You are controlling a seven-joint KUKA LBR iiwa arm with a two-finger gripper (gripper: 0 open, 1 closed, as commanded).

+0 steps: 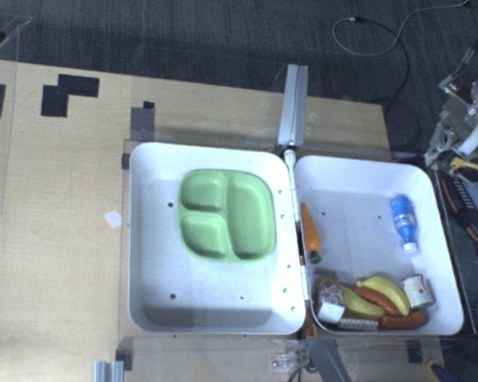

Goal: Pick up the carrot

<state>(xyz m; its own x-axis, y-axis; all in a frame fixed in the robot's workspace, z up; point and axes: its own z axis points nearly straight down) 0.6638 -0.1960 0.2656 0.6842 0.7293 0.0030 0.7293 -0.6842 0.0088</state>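
Observation:
The carrot (309, 231) is orange and slim. It lies lengthwise against the left wall of the right bin (360, 185), close to the divider between the two bins. My gripper (455, 133) hangs at the far right of the view, beyond the right bin's upper right corner, well away from the carrot. Nothing shows in its grasp.
A green three-compartment plate (225, 215) sits in the left bin (151, 245). The right bin also holds a blue bottle (403, 221) near its right wall. Bananas (376, 294), a red sausage (397, 320), a small carton (418, 291) and a packet (329, 301) crowd its front edge.

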